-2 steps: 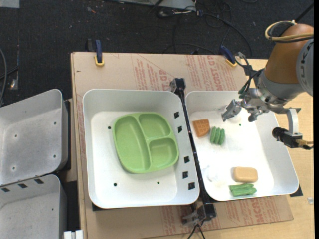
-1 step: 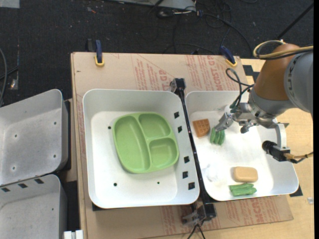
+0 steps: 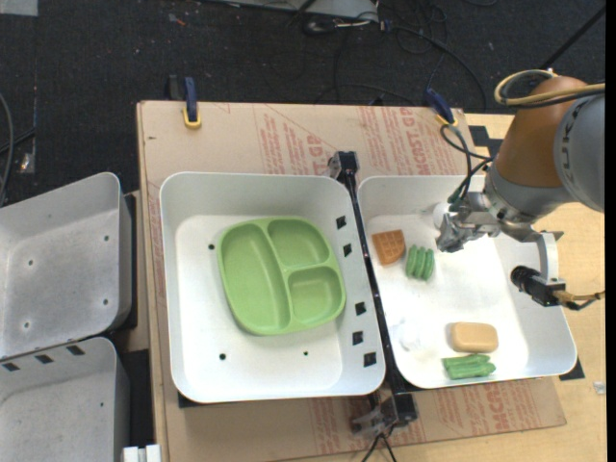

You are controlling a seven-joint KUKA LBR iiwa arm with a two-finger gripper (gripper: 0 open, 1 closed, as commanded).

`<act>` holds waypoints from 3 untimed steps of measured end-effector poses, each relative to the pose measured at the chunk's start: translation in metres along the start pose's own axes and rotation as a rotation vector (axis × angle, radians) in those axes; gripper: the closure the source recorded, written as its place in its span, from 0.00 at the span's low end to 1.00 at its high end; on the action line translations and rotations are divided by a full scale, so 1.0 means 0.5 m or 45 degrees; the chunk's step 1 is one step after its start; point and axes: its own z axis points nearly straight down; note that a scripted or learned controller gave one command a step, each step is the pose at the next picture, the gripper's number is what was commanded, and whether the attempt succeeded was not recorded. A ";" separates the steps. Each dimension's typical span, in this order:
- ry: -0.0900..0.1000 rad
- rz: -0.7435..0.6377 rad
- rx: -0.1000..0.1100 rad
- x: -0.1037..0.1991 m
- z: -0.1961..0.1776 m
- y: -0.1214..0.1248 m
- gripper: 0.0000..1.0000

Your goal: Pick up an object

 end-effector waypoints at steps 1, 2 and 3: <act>-0.001 -0.006 -0.007 0.009 -0.115 0.020 1.00; -0.001 -0.006 -0.007 0.015 -0.241 0.015 1.00; -0.001 -0.005 -0.004 0.015 -0.306 0.017 1.00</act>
